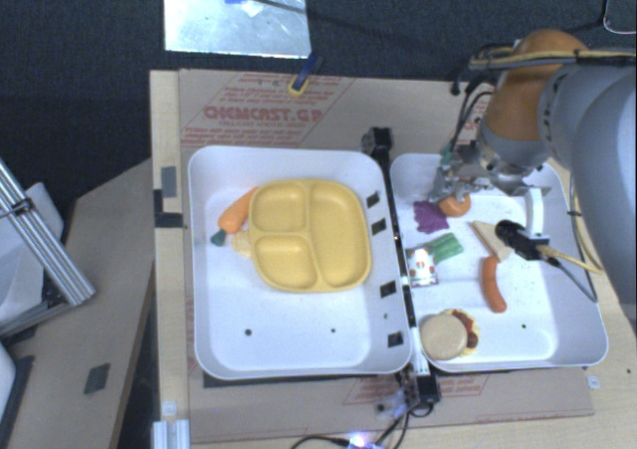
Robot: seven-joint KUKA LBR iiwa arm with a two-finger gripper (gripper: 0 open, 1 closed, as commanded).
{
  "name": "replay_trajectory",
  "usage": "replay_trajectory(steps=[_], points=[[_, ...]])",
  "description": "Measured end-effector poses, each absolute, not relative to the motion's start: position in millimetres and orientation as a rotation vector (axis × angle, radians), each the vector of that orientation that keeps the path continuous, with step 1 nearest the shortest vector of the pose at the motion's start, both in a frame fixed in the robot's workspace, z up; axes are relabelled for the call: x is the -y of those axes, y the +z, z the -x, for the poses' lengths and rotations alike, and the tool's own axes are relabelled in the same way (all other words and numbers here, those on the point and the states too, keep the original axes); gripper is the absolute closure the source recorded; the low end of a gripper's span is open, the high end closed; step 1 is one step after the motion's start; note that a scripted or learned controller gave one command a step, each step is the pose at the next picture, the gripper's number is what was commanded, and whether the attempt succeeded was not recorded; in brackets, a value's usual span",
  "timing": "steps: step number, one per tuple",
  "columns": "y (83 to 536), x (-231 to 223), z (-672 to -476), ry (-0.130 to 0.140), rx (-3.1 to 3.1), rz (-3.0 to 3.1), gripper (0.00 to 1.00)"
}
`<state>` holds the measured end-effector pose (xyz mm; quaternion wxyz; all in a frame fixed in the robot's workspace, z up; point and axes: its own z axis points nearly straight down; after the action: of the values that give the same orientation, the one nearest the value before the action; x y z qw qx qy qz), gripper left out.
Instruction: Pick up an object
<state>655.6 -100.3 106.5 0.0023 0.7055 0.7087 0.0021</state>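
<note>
Working from the near edge of the desk, I am looking first at the burger (450, 335) sitting in the near left corner of the right bin (572, 323), close to the divider. Just beyond it the sausage (493, 284) is lying with its long axis running near-to-far, tipped slightly left at its far end. Left of that, a small white toy (422, 266) and a green piece (444, 247) are resting beside the bin's left wall, with a purple piece (429, 216) just beyond them.

The hand (456, 185) is hovering at the far left part of this bin, and I am reading the small orange piece (456, 205) as the likely target: it is lying right under the hand's tip, on its near side, touching or almost touching the purple piece. I cannot tell whether the hand is spread wide or closed, as the wrist is blocking it, and I am seeing nothing lifted. So the coming move, as I am judging it, is a short drop straight down, not a sideways reach.

In the left bin (214, 337), the yellow tray (304, 235) and the carrot (237, 210) are lying well apart from the hand.
</note>
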Motion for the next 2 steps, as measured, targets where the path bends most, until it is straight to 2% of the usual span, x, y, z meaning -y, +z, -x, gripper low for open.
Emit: replay_trajectory(steps=[2], points=[[197.9,98.5,-649.1,0.006,-2.222,-2.214,1.00]])
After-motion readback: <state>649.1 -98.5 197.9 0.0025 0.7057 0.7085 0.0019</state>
